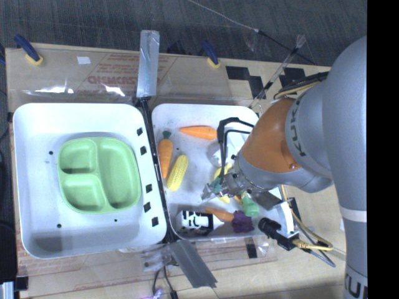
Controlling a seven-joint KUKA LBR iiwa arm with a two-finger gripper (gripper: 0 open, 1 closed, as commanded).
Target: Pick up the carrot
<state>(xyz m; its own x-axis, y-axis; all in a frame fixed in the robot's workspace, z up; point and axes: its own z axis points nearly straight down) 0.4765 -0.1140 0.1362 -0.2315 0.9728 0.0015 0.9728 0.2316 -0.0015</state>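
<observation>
Camera view. You have the gripper (pixel 219 190) low in the right bin (pixel 187 114), toward its near right part, under the orange wrist band. Its fingertips are lost against small yellow and green items beneath the wrist, so you cannot tell from this view whether they are apart, together, or clamped on anything. Do not record a grasp.

Two carrots are candidates. The upper carrot (pixel 198 132) lies beyond the gripper and slightly to its left in the view, near the bin's far wall, long axis running roughly across the bin. The side carrot (pixel 164 157) lies well to the gripper's left, against the divider wall, long axis running roughly along that wall, with a corn cob (pixel 177 171) just beside it on the gripper's side. My judgement: the upper carrot is the cleaner target, since it lies apart from its neighbours.

A further orange piece (pixel 219 213) lies just nearer the camera than the gripper, touching a purple item (pixel 242 220); what it is cannot be told.

Surface and room: the white bin floor is cluttered around the gripper and more open toward the upper carrot. The left bin (pixel 37 123), holding a green tray (pixel 98 174), lies well beyond the divider.
</observation>
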